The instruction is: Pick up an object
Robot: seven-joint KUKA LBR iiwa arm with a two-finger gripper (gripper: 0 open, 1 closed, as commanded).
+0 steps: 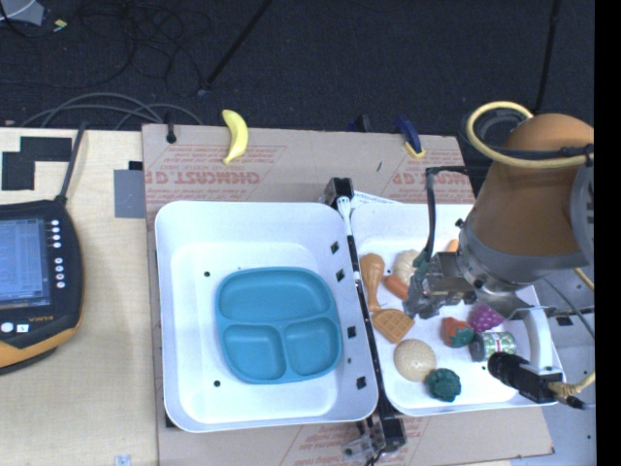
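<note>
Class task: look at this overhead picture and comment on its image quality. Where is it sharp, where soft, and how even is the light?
Camera view: even, soft light; blue tray crisp in the left bin; small toys by the gripper look soft; arm bulky and slightly blurred; floor above the bench dark.

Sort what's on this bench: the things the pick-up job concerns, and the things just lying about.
Job:
pincer
right bin
waffle
egg
green lump
carrot

Lying about:
blue tray in the left bin
banana
tablet
</note>
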